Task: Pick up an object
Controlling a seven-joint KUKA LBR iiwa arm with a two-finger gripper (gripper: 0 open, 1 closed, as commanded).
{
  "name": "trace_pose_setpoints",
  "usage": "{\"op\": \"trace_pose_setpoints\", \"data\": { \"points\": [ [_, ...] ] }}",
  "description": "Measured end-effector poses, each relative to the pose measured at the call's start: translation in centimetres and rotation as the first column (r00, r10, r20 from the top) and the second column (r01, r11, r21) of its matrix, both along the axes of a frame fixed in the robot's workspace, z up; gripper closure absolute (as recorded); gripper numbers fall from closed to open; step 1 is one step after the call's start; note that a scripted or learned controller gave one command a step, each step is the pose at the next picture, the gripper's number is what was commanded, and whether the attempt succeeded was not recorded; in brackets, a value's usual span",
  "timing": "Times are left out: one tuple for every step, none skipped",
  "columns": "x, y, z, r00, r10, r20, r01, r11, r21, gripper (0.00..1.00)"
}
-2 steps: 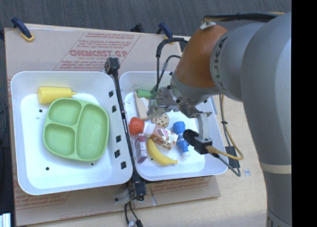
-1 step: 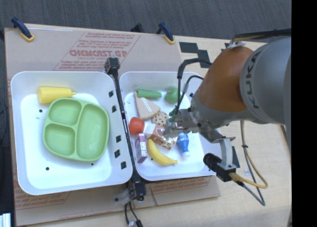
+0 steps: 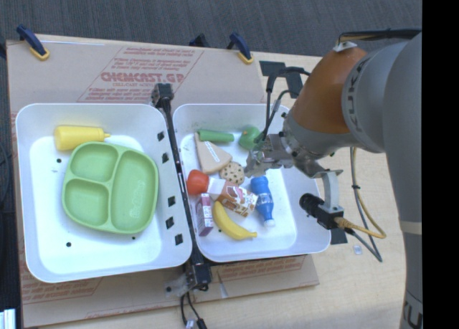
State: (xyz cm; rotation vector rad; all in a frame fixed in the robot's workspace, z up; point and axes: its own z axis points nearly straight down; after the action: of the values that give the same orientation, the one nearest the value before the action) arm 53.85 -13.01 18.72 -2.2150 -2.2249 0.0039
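Observation:
The right bin (image 3: 305,238) holds several small items: a green stick (image 3: 216,135), a green lump (image 3: 249,136), a tan wedge (image 3: 212,155), a speckled cookie (image 3: 232,172), a red ball (image 3: 197,181), a brown snack packet (image 3: 237,199), a blue bottle (image 3: 262,200), a yellow banana (image 3: 232,223) and a dark red bar (image 3: 206,214). My gripper (image 3: 258,160) hangs over the middle of this bin. It is just above the blue bottle's top and to the right of the cookie. The wrist hides the bin's upper right part.
The left bin (image 3: 43,238) contains a green divided plate (image 3: 111,186) and a yellow squeeze bottle (image 3: 79,136) at its back. A black clip rail (image 3: 172,170) runs between the bins. Cardboard (image 3: 143,77) lies behind them, and cables (image 3: 369,227) trail at the right.

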Motion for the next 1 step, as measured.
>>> {"op": "trace_pose_setpoints", "data": {
  "points": [
    [0.01,0.02,0.01,1.0,0.001,0.0,-0.001,1.0,0.0,0.0]
  ]
}}
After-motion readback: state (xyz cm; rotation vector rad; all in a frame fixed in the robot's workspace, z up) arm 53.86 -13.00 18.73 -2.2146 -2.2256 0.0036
